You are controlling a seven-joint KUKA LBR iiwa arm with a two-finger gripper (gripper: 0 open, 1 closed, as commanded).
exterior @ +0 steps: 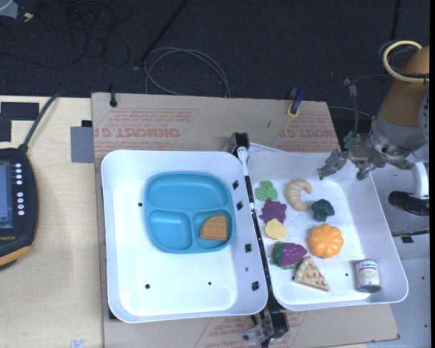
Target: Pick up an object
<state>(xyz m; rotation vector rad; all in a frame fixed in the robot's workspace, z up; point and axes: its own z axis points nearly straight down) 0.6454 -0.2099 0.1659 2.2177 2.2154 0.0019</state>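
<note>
Left bin (123,281): blue tray (175,212) with waffle (214,228); right bin (388,256): pumpkin (325,240), croissant (299,193), can (367,275); gripper (348,164) spread wide, holding nothing.

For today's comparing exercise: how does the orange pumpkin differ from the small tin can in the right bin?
The pumpkin is orange, round and ribbed; the tin can is a silver cylinder with a pale label. The pumpkin looks larger and sits mid-bin; the can stands upright near the bin's right corner. Both rest in the right bin, apart from each other.
</note>
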